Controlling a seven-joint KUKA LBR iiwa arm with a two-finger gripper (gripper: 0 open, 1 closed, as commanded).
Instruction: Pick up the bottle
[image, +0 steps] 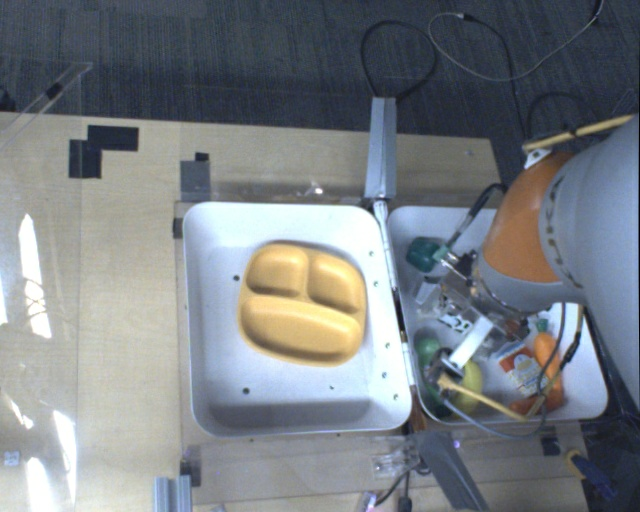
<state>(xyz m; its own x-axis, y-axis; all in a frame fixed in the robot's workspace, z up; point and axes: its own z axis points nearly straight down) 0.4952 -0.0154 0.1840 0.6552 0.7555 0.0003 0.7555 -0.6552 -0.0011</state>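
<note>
White bins: we see two side by side on the pale wood counter (120, 300). The left bin (200, 300) holds one yellow divided tray (303, 303), and the right bin (400, 228) is crowded.
Edges: the two bins meet at a narrow shared rim. A grey metal rail (381, 150) runs away from that rim toward the counter's far edge.
Open room, left bin: bare white floor rings the tray on all sides, widest along the near wall.
Open room, right bin: we find very little. The grey arm (595, 220) and its orange band (520, 235) cover the right half, and things lie packed along the near wall.
Gripper: the gripper (455, 300) sits low over the middle of the right bin. We cannot tell whether it is open or closed, since wires and brackets blur its tip.
Bottle: we take the teal-ended item (425, 253) in the far left corner of the right bin for the bottle, just beside the gripper and not held.
Bottle axis: it seems to lie on its side, teal end toward the shared rim. The long axis runs across the bin and under the gripper, where the rest is hidden.
Neighbours: a white tube (470, 343) slants below the gripper. A green ball (428, 350), a wooden stick (485, 398), a red and white packet (515, 365) and a carrot (543, 350) lie near the front wall.
</note>
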